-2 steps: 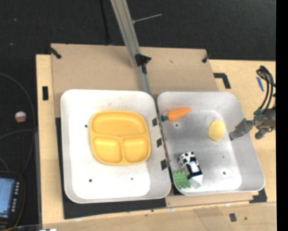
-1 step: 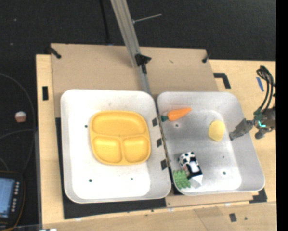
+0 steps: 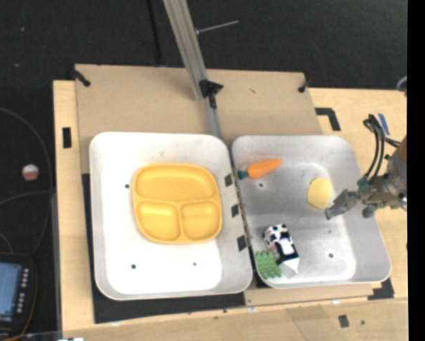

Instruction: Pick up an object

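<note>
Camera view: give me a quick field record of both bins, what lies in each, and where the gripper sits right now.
left bin: holds a yellow divided tray
right bin: holds carrot, lemon, cow toy, green piece
carrot: upper left, near the divider
lemon: centre right
cow toy: lower left
green piece: beside the cow toy, at the bin's lower left corner
gripper: right of the lemon, close to it, holding nothing visible

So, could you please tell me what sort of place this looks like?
Probably a robotics lab bench for grasping trials: two shallow white bins, left and right, hold toys such as a carrot, with the arm's gripper reaching in and a handheld controller screen nearby.
</note>
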Controlling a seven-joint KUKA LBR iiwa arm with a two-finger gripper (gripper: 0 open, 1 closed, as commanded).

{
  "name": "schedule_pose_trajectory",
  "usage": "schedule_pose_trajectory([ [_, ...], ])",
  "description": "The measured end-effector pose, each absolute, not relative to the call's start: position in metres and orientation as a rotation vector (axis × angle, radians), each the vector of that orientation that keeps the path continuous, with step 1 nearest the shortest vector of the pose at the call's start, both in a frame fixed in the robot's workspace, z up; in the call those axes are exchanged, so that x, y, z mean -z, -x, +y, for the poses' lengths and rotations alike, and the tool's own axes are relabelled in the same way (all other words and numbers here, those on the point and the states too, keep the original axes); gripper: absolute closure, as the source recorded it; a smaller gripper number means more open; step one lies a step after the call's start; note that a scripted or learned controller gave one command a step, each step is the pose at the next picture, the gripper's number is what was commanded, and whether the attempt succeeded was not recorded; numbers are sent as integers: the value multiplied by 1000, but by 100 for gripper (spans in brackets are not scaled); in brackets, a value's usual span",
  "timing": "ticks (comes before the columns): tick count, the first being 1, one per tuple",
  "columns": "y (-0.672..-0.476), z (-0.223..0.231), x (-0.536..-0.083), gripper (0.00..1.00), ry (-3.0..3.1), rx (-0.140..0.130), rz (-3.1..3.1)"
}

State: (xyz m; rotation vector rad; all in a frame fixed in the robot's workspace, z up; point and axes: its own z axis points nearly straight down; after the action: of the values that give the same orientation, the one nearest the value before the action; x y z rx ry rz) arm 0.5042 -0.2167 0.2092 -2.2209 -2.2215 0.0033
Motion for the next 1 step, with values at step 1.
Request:
schedule_pose_trajectory([
  [1, -501, -216, -167, 0, 2222, -4, -2220],
])
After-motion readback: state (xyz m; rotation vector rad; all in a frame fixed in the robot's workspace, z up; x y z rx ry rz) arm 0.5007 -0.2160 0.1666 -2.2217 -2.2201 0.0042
